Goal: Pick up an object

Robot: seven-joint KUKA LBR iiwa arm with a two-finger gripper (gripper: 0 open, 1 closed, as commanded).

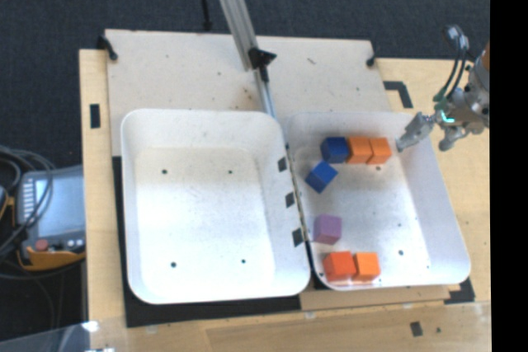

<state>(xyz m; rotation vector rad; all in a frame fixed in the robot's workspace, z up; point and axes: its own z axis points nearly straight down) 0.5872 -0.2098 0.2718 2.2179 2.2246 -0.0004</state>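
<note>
Six small blocks lie in the right white bin (pixel 437 202): a dark blue cube (pixel 335 148) touching two orange cubes (pixel 369 150) at the far side, a tilted blue cube (pixel 322 176) just nearer, a purple cube (pixel 328 228) mid-bin, two orange blocks (pixel 351 265) at the near wall. Over the far right rim the two-finger gripper (pixel 429 130) hangs with fingers spread, holding nothing. Left white bin (pixel 132 177) sits beside.

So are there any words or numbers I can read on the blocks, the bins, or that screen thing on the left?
None can be read.
Blocks: plain colours, no letters.
Bins: white, just speckles and dots.
Screen device: too blurred to read.
Black marks on the bench: tape shapes, not writing.
</note>
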